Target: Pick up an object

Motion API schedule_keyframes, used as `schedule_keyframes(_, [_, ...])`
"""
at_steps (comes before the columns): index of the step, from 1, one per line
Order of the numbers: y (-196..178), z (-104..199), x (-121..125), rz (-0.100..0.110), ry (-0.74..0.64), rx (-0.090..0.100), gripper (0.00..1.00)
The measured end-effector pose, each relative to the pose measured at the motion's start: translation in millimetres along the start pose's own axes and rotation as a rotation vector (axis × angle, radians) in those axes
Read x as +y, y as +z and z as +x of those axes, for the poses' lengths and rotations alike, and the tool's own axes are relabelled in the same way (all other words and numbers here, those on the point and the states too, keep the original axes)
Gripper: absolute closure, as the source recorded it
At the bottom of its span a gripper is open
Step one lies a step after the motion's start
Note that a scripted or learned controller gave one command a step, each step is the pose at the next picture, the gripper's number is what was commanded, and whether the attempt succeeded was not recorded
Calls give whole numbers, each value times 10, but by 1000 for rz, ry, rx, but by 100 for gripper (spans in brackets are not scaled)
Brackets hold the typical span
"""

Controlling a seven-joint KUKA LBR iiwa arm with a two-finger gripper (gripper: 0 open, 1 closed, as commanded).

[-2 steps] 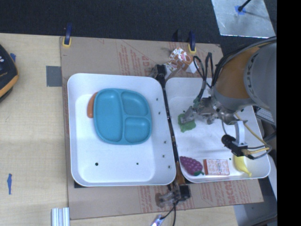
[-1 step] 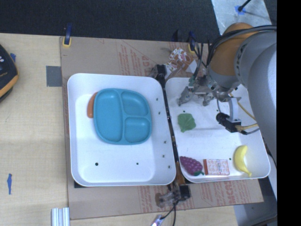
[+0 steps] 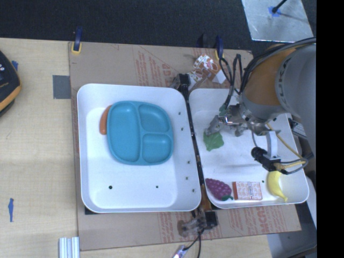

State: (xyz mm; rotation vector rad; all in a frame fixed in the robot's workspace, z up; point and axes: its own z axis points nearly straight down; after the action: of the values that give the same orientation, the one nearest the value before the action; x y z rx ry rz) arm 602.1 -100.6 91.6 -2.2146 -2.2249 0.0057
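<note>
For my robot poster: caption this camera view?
Gripper hovering by a green toy in the right bin.

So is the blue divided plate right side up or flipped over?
Right side up. The blue divided plate lies flat in the left bin with its three compartments facing the camera, and an orange item pokes out from under its left edge.

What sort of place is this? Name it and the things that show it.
Probably a robot lab's pick-and-place test bench: two white bins clamped onto cardboard, toy food such as grapes and a banana, and cabling around the arm.
</note>
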Motion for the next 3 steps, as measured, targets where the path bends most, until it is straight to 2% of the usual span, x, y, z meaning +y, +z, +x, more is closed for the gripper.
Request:
schedule_keyframes(1, [-71,66,196,-2,1,1,0])
schedule_keyframes(2, [3,77,-153,0,0,0,0])
schedule_keyframes(3, [-102,66,-151,2,-2,-1,100])
